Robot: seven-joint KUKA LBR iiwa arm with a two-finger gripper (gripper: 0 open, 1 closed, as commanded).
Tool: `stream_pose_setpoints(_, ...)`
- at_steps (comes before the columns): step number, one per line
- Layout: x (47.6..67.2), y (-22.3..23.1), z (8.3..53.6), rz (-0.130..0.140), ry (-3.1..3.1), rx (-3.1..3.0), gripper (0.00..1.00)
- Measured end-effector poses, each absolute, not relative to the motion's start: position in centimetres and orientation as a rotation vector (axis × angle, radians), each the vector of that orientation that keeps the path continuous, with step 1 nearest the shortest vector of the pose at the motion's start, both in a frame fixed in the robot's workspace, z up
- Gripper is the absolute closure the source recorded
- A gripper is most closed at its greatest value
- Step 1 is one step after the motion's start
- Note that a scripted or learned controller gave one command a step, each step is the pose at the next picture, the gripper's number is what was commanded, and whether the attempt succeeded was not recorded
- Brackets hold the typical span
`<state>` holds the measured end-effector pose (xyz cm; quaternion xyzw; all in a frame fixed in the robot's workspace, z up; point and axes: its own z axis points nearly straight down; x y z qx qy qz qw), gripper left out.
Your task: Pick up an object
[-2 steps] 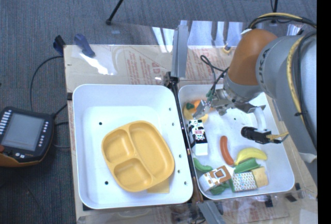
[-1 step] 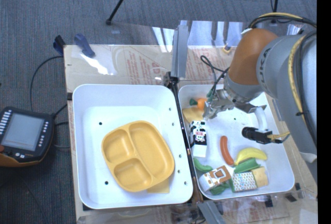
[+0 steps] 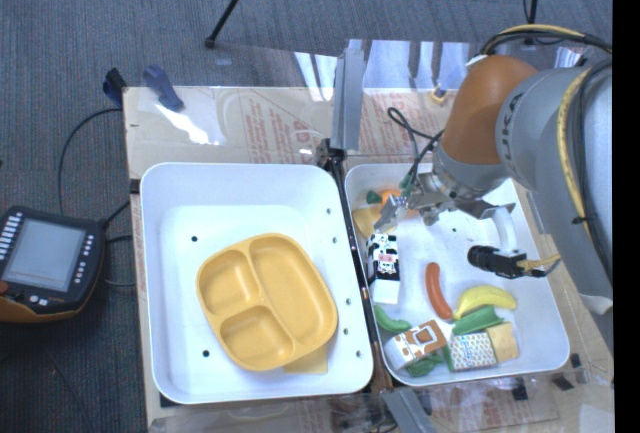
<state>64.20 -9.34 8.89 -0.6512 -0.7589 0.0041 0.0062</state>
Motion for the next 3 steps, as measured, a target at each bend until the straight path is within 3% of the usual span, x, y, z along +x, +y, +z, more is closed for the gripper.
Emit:
stream_pose_setpoints(1,57.7,-11.9,8.3,0.009,-2.426,-1.98,0.0)
stream_pose_setpoints(2,55.3,-13.0,8.3,0.007,-2.348,-2.072,0.0)
stream_pose_setpoints(3,55.1,-13.0,8.7,0.013,-2.336,-2.071,1.0)
